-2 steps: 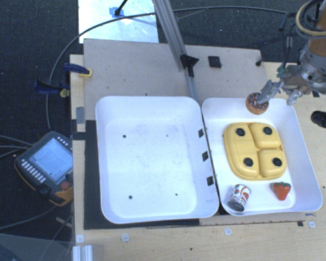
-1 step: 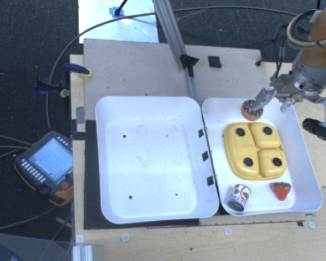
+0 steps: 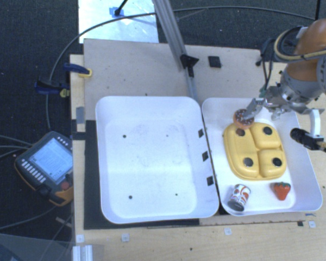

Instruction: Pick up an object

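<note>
1. Camera view looks down on two white bins side by side on a bench (image 3: 152, 69).
2. Left bin (image 3: 146, 156) is the larger in view.
3. Right bin (image 3: 307, 173) holds four things.
4. Yellow tray (image 3: 255, 148), with dark dots in its lobes, lies mid-bin.
5. Small can (image 3: 239, 197) lies on its side near the front edge, just below the tray.
6. Strawberry (image 3: 281, 190) sits to the can's right, near the tray's front corner.
7. Brown donut (image 3: 243, 117) rests at the tray's far left corner.
8. Arm (image 3: 309, 53) reaches in from the right.
9. Gripper (image 3: 254, 109) hangs just beside the donut; whether it touches it is unclear.
</note>
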You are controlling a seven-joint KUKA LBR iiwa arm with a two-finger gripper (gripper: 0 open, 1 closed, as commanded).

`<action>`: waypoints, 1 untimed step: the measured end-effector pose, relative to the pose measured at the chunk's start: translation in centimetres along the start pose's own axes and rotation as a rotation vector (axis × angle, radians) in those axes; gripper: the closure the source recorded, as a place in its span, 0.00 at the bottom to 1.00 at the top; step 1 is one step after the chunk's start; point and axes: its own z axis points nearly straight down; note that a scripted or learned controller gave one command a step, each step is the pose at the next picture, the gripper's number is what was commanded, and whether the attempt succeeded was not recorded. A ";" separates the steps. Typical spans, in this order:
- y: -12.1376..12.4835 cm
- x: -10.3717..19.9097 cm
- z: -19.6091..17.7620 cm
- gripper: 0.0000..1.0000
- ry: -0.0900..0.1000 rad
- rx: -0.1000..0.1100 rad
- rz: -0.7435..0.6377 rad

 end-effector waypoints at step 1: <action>0.3 -0.5 2.7 0.00 -0.002 -0.010 -0.002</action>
